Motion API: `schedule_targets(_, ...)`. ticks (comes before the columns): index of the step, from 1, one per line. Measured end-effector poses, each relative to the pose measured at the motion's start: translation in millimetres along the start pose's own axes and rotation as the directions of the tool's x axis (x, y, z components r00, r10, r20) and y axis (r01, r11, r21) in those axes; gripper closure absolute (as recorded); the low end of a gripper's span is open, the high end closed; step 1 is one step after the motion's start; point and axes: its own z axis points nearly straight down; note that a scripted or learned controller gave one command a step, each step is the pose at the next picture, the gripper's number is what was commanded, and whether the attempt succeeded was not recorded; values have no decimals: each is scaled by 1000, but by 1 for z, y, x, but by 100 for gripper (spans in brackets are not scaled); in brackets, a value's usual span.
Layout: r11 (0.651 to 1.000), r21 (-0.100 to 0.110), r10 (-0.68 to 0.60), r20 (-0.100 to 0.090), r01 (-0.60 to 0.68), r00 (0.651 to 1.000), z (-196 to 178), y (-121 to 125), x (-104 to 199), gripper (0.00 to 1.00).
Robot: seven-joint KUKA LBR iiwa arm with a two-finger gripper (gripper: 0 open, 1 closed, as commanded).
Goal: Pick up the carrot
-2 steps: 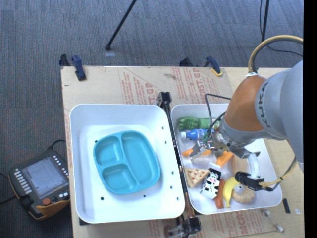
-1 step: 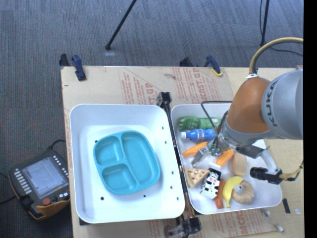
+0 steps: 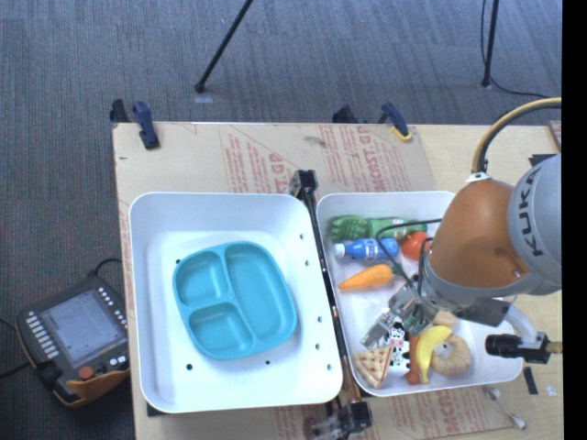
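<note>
Hovering low over right bin [image 3: 341, 211], gripper [image 3: 393, 321] just near-right of carrot [image 3: 367, 278].

Reaching in from right, grey arm with orange band [image 3: 472, 232]; finger state cannot tell, nothing seen clamped between them. Lying free on bin floor just far-left of gripper: carrot, orange, thin end pointing left, apart from the tool. Beyond carrot, toward far side: blue-and-white bottle [image 3: 364, 248], green vegetable [image 3: 367, 226], red item [image 3: 415, 243] partly hidden by arm. Near side of gripper: black-and-white spotted toy [image 3: 397, 346], waffle wedge [image 3: 374, 367], banana [image 3: 428, 350], bagel-like ring [image 3: 452, 359]. Left bin [image 3: 151, 246]: blue divided plate [image 3: 235, 299]. Far left, off bench: teach pendant [image 3: 75, 337].
</note>
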Motion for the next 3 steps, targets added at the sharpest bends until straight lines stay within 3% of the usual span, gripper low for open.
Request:
schedule_targets(1,982,0,188,1,-188,982,-89,86,-2,0)
schedule_targets(2,952,1,-307,-1,307,952,-10,21,-17,0)
schedule_targets(3,996,0,-93,0,93,996,11,47,-38,0)
